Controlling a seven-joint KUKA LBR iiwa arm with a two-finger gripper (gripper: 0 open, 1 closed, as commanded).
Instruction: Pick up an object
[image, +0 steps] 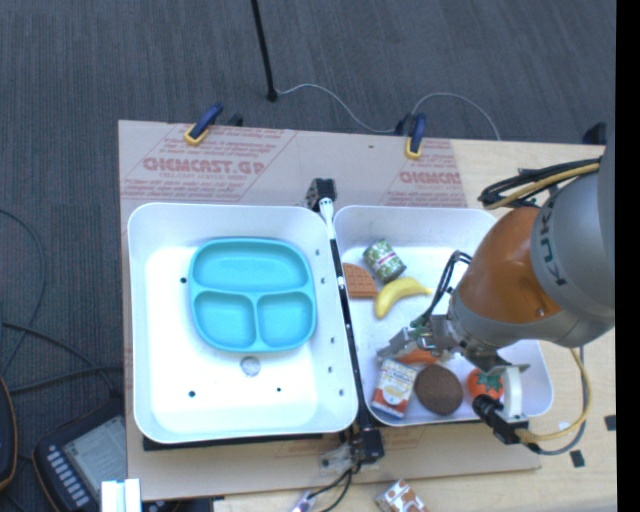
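Note:
My gripper (410, 342) hangs low over the front half of the right bin (440, 218), with the grey and orange arm reaching in from the right. An orange-red item (421, 356) lies right under it, partly hidden, and I cannot tell whether they touch. Just in front of it lie a small printed packet (396, 385) and a brown round object (438, 390). A red toy fruit (488, 382) lies at the bin's front right. Farther back sit a yellow banana (400, 293), a green can (383, 260) and a brown flat piece (357, 280).
The left bin (165, 400) holds a light blue three-compartment plate (252, 295). A black clamp (322, 192) sits where the bins meet at the back. Cables run along the arm's right side and behind the bench.

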